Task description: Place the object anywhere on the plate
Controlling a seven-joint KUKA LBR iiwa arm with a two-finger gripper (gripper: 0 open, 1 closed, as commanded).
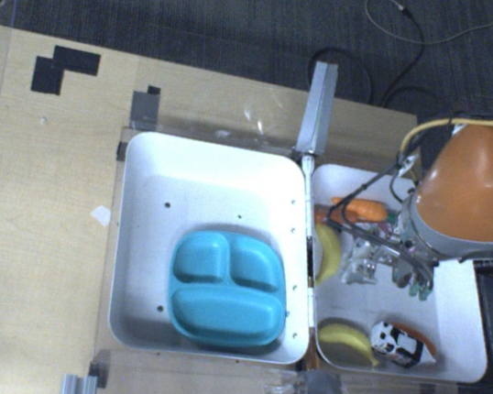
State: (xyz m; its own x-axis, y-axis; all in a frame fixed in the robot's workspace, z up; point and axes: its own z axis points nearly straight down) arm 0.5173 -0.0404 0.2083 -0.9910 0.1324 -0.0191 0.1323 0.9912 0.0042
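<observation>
A turquoise plastic plate [230, 289] with three compartments lies in the near half of the left white bin [166, 179], its long undivided compartment toward the bin's near edge and the two smaller ones behind it. Nothing rests on the plate. No brand, label or writing can be read on it or on anything else here.

In the right white bin [460, 313], at the near left corner, a yellow banana-shaped toy [346, 340] lies along the near wall. Just beside it, toward the near right, sits a small black-and-white toy with an orange edge [399, 344]. A second yellow curved piece [328, 253] lies against the bin's left wall, close to the divider between the two bins. Toward the far left corner an orange carrot-like object [363, 209] shows, partly covered by dark cables.

The grey arm with its orange band [475, 186] reaches over the far right part of the right bin. The hand [375, 263] hangs above the middle of that bin, its metal parts blurred against the white floor; how far its fingers stand apart cannot be told, and no object can be seen between them.

The pale wooden surface [32, 204] carries both bins, with black square markings [63, 68] near its far left corner.
</observation>
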